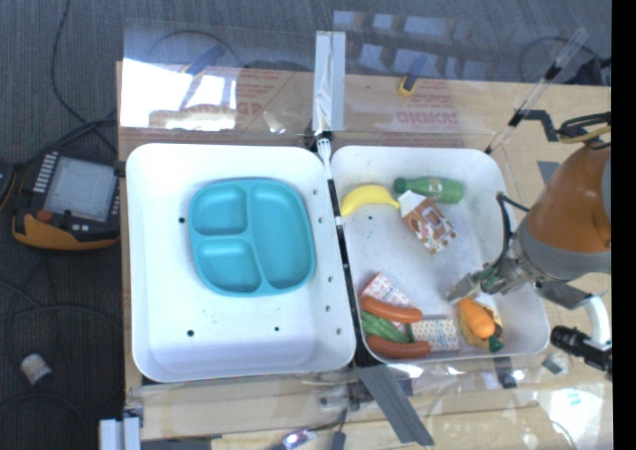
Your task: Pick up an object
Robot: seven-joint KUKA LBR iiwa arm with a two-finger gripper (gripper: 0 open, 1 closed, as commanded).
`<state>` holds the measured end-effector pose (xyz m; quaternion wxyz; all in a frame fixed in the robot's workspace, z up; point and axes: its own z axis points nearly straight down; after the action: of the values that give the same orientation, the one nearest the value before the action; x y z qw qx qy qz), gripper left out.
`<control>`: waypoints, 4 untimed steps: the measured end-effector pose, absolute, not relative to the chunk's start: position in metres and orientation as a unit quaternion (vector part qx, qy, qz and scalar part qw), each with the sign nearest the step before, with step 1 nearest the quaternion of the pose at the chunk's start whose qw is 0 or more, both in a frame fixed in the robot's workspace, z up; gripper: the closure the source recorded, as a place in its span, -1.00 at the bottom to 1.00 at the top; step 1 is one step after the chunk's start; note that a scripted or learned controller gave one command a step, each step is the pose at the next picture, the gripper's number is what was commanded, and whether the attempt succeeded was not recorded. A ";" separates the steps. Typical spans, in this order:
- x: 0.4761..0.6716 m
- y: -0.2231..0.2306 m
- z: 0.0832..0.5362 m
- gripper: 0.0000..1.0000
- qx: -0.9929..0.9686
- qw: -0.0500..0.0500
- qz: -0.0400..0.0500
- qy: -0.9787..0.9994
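My gripper (479,285) hangs low over the right bin (467,162), near its right wall, on the grey arm with the orange band (573,208). Just below it in the view lies a small orange toy fruit (478,322), close to the gripper, with nothing visibly held. Further left in the same bin are a yellow banana (368,200), a green bottle (429,189), a brown and white snack packet (430,224), two red sausages (394,311) and a striped wrapper (382,288).
The left bin (169,339) holds a blue divided plate (250,236). A raised divider (338,239) separates the two bins. Clear plastic sheeting stands behind both bins, and a handheld device (65,202) lies on the floor at far left.
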<state>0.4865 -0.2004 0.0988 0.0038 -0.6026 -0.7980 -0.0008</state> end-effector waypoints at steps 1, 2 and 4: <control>0.527 -0.188 0.211 1.00 -0.665 0.000 0.001 -0.747; 0.577 -0.141 0.202 1.00 -0.698 0.001 0.001 -0.716; 0.590 -0.151 0.097 -1.00 -0.712 -0.001 0.002 -0.702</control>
<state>0.5898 -0.1510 0.0967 -0.0006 -0.7118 -0.7024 0.0017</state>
